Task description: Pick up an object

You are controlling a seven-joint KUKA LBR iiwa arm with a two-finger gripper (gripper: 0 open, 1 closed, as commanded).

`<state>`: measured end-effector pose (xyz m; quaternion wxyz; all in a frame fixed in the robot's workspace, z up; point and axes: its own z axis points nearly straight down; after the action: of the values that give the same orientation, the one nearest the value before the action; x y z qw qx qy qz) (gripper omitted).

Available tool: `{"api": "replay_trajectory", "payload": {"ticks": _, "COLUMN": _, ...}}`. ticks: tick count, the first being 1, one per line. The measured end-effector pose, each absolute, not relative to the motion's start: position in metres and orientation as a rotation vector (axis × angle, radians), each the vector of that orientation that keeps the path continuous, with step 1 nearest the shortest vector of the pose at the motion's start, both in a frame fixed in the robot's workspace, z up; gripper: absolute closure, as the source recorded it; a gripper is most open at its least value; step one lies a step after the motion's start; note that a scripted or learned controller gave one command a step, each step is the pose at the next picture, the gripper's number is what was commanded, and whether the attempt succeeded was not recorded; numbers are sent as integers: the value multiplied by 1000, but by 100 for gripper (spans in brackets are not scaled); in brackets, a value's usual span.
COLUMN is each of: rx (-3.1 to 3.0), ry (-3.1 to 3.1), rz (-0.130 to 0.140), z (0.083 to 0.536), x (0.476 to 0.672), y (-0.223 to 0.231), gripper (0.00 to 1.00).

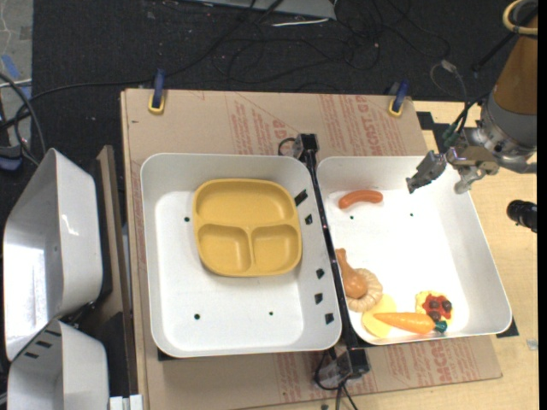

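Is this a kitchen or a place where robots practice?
Probably a robot lab, not a kitchen: a grey two-finger gripper hangs over a shallow white bin of toy food, and loose black cables trail across the dark floor.

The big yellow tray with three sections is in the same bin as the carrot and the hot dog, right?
Not quite. In the camera view the yellow tray sits alone in the left bin. The carrot and hot dog lie in the right bin.
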<state>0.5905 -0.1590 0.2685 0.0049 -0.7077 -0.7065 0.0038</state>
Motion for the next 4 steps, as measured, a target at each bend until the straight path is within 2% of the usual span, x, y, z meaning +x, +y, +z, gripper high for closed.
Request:
{"api": "replay_trajectory", "payload": {"ticks": 1, "rx": -2220, "ry": -2223, "rz": 1, "z": 276, "x": 593, "y": -158, "gripper": 0}}
{"api": "replay_trajectory", "payload": {"ticks": 4, "rx": -2221, "ry": -2217, "rz": 4, "z": 97, "x": 593, "y": -166, "gripper": 0}}
